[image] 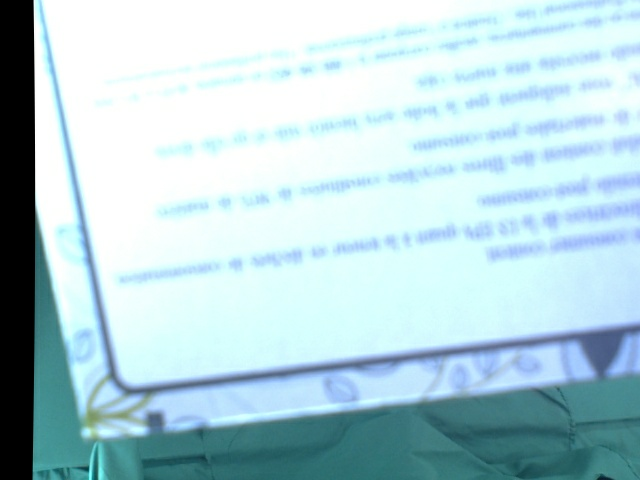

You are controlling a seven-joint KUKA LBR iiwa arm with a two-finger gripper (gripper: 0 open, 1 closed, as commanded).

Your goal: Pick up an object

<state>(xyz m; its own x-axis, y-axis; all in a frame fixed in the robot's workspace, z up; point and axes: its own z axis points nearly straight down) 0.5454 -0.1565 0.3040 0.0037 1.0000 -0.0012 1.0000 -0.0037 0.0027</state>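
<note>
We see a big white printed card point(340, 168) very close to the camera, blurry, with upside-down blue writing, a dark rim line and little flower drawings along its edge. It blocks almost everything. Green crumpled cloth point(400, 443) peeks out below. We cannot tell how the pincer stands.

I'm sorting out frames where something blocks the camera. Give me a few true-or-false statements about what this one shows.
1. A large white printed sheet covers most of the view. True.
2. Its text reads upright and sharp. False: the lines look upside down and blurred.
3. A dark line with a rounded corner borders the printed area. True.
4. The sheet's margin is plain white. False: it carries leaf and flower drawings.
5. Red cloth shows along the bottom. False: the cloth is green.
</note>
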